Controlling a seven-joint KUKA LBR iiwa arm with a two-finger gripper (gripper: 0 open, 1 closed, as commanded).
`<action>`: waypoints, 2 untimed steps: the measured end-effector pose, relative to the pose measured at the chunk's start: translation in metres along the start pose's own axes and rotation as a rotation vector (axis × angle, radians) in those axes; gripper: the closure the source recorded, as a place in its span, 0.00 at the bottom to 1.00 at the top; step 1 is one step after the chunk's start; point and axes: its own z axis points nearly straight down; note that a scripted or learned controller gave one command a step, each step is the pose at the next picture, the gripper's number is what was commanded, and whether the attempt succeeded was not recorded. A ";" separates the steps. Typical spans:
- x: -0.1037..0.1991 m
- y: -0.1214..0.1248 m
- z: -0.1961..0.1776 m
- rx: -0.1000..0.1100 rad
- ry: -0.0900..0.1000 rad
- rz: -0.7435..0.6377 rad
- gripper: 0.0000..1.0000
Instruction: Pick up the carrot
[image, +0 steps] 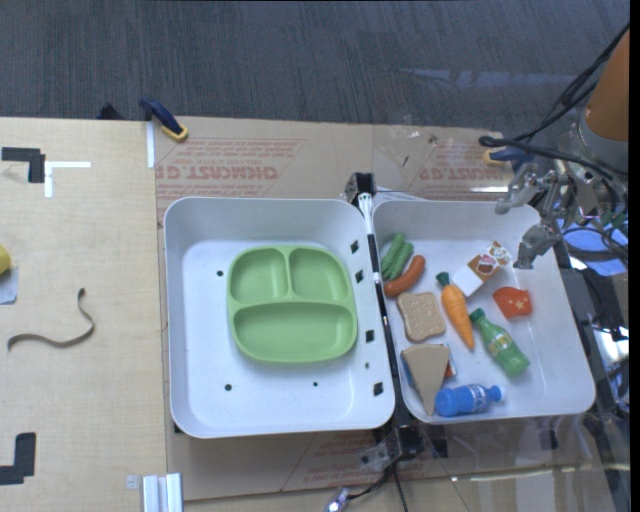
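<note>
The gripper (535, 215), seemingly open and empty, hovers up-right of the carrot (457, 312); cardboard lettering (232, 171) reads mirrored, illegible.

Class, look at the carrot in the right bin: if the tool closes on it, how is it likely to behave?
The carrot looks like a smooth moulded toy, so it is probably stiff and light but may slip. Its rounded, tapering body could roll or pivot when nudged. The bread slice and green bottle lie close on either side, so they may get bumped.

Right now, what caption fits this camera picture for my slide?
Gripper hangs over the right bin; the carrot lies untouched.
</note>
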 end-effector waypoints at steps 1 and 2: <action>0.011 0.036 0.132 -0.002 0.003 0.127 0.00; 0.064 0.064 0.153 0.000 0.002 0.234 0.00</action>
